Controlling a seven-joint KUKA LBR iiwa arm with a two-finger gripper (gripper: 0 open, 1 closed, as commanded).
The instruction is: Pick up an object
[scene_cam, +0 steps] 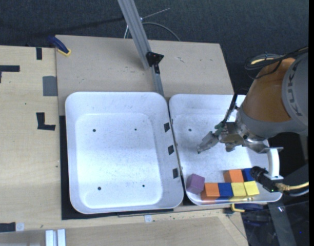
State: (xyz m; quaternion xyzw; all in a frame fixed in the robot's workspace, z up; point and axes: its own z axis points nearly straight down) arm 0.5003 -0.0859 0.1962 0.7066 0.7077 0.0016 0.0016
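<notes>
While my gripper [204, 145] hangs over the middle of the right bin [208, 106], I can't tell its state. Coloured blocks [230, 186] (a purple block [196, 183] among them) line that bin's front edge.

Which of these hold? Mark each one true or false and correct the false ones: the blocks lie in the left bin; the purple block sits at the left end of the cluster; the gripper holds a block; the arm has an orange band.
1. The small coloured blocks lie in the left shallow white bin. False: they lie in the right shallow white bin, along its near edge.
2. The purple block sits at the left end of the cluster. True.
3. The two-finger gripper holds a block. False: it hangs over bare bin floor, apart from the blocks.
4. The grey arm has an orange band above the wrist. True.
</notes>
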